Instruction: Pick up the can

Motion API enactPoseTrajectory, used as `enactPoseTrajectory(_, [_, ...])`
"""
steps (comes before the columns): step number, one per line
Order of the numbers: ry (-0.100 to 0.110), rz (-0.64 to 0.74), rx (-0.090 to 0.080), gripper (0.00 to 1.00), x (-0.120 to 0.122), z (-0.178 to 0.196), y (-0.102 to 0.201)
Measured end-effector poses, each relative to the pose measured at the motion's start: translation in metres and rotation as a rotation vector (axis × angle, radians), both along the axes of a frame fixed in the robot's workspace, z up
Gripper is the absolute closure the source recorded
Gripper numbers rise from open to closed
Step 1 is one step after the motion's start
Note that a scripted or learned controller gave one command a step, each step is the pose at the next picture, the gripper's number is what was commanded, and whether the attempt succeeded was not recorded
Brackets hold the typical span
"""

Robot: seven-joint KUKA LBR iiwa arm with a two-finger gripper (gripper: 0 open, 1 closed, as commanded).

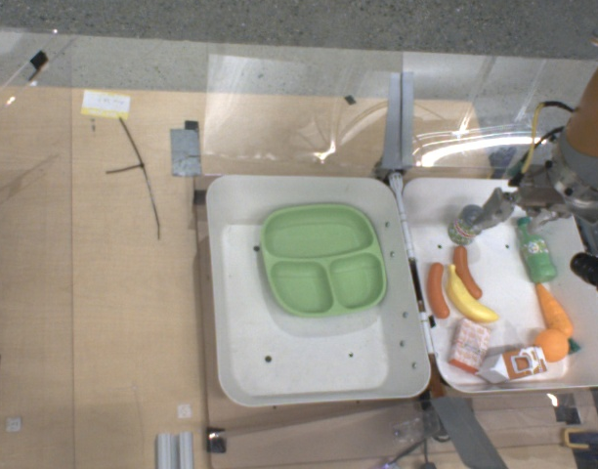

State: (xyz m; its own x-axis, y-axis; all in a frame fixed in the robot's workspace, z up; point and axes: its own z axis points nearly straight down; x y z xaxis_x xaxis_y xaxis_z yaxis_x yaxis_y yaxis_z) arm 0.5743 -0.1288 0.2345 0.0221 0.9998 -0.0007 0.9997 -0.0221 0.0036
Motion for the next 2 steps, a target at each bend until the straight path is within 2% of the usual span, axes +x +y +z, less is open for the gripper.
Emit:
enactPoseTrajectory(1, [-0.002, -0.201, 0.000, 0.00, 0.089, -0.021, -0.011])
enactPoseTrajectory(2, [-0.003, -0.192, -0.001, 0.00, 0.090, -0.121, -0.033])
